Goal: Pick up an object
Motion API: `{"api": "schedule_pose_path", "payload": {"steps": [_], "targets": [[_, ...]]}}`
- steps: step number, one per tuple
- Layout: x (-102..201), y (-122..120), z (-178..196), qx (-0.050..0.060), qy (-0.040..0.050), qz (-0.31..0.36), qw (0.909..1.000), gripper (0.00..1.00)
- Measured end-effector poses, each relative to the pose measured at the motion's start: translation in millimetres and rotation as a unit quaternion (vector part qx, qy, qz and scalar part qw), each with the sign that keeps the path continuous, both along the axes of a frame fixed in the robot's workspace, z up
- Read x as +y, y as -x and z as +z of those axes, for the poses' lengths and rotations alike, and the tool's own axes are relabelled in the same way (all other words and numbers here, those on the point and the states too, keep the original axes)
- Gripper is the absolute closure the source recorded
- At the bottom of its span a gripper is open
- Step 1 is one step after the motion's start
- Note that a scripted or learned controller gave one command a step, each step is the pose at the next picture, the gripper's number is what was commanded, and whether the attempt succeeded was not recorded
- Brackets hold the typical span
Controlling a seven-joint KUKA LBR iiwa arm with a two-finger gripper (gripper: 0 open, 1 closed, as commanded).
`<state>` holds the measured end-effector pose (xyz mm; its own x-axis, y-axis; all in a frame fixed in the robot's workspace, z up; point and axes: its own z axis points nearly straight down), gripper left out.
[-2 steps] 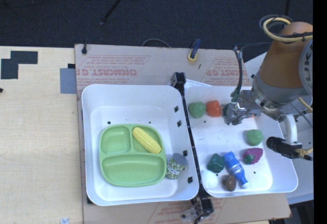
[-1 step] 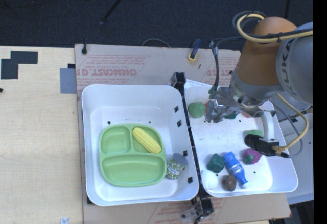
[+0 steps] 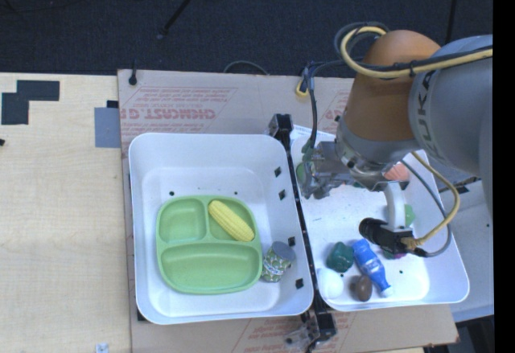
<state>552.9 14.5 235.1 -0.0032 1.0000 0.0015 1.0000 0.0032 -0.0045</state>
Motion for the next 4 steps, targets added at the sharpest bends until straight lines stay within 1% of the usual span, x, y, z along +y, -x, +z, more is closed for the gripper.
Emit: {"api": "schedule_pose_path", "payload": {"steps": [1,2,3,4], "targets": [[59.9,-6.7,-1.0,0.0,0.0002,0.001,1.0,1.0],[75.7,-5.4,-10.8,0.001,0.0011,-0.001,1.0,1.0],[83.4,-6.9,1.0,-0.001,0.0007,-0.001,1.0,1.0],[83.0,2.6,-18.0,0.001,0.0014,-0.002,1.0,1.0]]}}
